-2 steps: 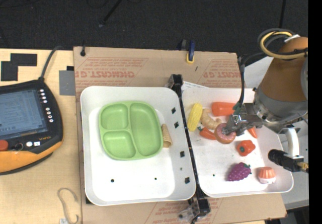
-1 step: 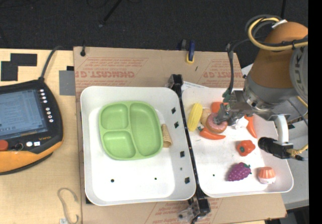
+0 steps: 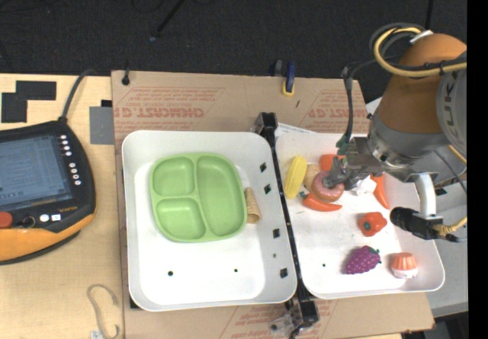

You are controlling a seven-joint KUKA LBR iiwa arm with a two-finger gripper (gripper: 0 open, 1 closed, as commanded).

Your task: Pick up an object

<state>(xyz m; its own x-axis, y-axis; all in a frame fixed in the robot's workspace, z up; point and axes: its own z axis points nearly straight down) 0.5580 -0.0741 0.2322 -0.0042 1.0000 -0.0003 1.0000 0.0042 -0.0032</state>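
In the right bin (image 3: 427, 276), near its upper left part, the gripper (image 3: 338, 174) hangs low over a small cluster of toy food: a round pinkish piece (image 3: 329, 190) lies right under it, with an orange-red pepper-like piece (image 3: 322, 205) touching that from below and a yellow corn cob (image 3: 296, 176) just beside to the left. The corn's long axis runs roughly top to bottom of the view, along the bin's dividing wall. Judging from this, the pink piece is the likely target, directly beneath the tool, so the coming move looks like a short straight descent, not a sideways reach. Whether the fingers are spread or pressed together I cannot tell; the dark tool head hides them against the clutter. Farther off in the same bin sit a red pepper (image 3: 372, 222), purple grapes (image 3: 362, 260) and a pink-and-white piece (image 3: 403, 263). The left bin (image 3: 152, 284) holds a green divided plate (image 3: 197, 197). The cardboard (image 3: 191, 105) under the bins on the counter carries red print, upside down in this view and too small to read with confidence
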